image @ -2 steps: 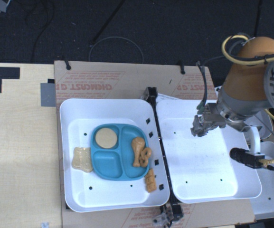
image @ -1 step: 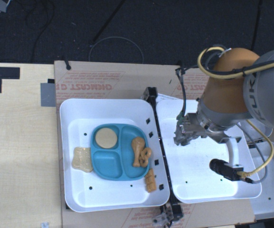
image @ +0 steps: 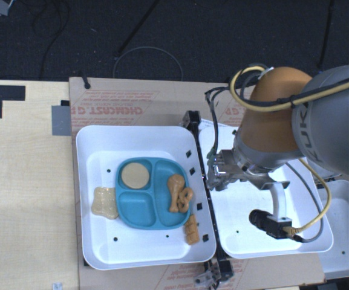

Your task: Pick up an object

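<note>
Tan pretzel (image: 180, 193), lying in blue tray (image: 139, 213)

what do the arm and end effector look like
The arm is bulky, rounded and grey, with a glossy orange band above the wrist. Yellow and black cables loop over that band. The end effector is a small silvery metal assembly.

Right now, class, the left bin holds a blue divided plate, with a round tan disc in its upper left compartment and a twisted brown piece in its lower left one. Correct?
Not quite. The camera view shows the twisted brown piece in the right compartment of the blue divided plate, not the lower left. The rest stands.
</note>
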`<state>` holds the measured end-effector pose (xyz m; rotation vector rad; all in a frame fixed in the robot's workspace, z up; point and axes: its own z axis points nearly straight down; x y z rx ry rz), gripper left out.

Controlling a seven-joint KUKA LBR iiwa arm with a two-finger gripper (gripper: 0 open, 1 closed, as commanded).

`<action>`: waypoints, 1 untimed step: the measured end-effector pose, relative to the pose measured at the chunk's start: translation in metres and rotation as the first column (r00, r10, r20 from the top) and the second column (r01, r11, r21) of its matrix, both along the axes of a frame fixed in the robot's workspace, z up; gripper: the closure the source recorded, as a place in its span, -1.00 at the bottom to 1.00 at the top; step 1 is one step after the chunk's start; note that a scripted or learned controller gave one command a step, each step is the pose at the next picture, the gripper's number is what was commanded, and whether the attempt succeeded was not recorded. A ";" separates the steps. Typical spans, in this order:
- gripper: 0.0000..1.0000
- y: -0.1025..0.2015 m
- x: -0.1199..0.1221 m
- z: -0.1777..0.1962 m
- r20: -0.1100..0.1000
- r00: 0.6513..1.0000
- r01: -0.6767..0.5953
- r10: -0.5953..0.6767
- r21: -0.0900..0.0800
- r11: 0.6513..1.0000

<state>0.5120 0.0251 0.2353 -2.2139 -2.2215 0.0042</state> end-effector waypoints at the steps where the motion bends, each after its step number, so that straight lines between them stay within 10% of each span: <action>1: 1.00 0.051 -0.014 -0.015 -0.001 1.000 -0.001 0.001 0.000 1.000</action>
